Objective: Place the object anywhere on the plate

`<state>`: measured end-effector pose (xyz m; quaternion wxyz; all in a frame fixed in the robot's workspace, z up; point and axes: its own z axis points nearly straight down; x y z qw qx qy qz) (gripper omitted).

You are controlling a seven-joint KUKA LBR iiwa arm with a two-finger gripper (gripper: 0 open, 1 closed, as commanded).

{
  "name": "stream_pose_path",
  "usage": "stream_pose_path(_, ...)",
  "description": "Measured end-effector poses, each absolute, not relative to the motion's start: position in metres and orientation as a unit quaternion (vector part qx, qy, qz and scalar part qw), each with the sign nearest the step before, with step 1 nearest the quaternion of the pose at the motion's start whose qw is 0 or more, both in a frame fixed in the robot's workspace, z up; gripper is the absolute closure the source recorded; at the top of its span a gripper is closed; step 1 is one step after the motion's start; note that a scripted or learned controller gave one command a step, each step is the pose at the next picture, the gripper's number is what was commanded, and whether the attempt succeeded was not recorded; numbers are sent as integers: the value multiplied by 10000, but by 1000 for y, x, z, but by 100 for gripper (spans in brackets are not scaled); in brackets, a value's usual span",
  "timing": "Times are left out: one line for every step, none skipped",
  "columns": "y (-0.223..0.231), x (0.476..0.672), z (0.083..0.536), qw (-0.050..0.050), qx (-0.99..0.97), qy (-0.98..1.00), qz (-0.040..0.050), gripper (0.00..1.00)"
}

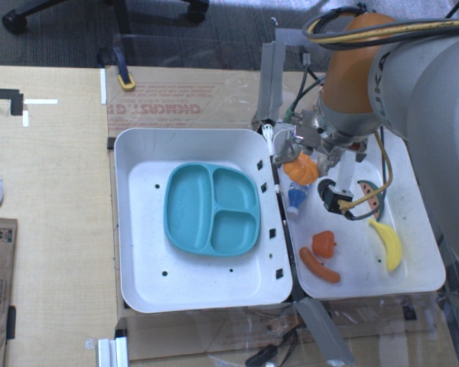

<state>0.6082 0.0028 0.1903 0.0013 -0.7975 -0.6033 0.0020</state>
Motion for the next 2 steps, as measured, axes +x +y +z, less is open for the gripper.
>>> stream_pose_path(68, 587, 190, 9, -7732, -6342, 22, 100)
stream_pose_path(68, 587, 190, 8, -7736, -6337, 21, 0)
